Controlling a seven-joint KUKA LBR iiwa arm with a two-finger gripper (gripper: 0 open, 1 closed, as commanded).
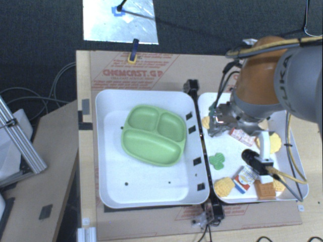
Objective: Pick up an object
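Note:
My gripper (216,123) hangs low over the upper left part of the right bin (298,188), under the grey arm with its orange band. Just left of it lies a small yellow piece (205,121), and a red and white packet (241,135) lies just to its right. Nothing shows held in it. Further down the bin lie a green leafy toy (217,160), a round yellow waffle (223,186), a small red, white and blue packet (244,179), a brown cracker (265,189) and a yellow piece (273,143). The arm hides the bin's upper right part.
The left bin (113,185) holds a green divided plate (154,134). A black divider strip (198,135) runs between the two bins. A shiny foil sheet (120,14) lies beyond the bench at the back.

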